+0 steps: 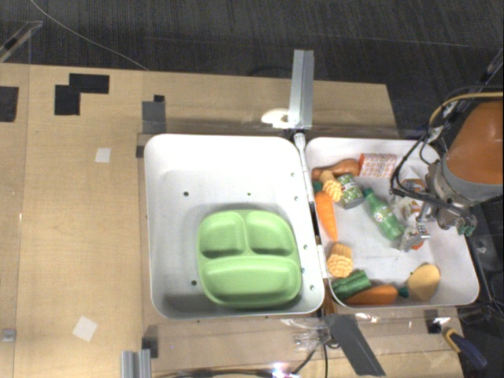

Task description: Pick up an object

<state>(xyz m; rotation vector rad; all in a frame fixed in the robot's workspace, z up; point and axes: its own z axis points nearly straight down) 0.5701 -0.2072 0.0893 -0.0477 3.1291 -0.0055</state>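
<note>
I see dark grey carpet floor [236, 14] along the top | pale wooden bench [79, 235] — black square marks [79, 91] at upper left | thin cable [87, 34] trailing across the carpet | even overhead light

Beside the work – what we see on the bench

We see a wooden bench [79, 235] bearing a shallow white left bin [181, 172], and in it a green divided plate [248, 257] – three compartments, lying flat toward the bin's near right corner. A metal post [302, 85] stands at the bin's far right corner. On the bench's far left we find black patches [82, 90], and two small pale squares [103, 155] lie well apart. Beyond the bench we see dark carpet [236, 14].
</note>
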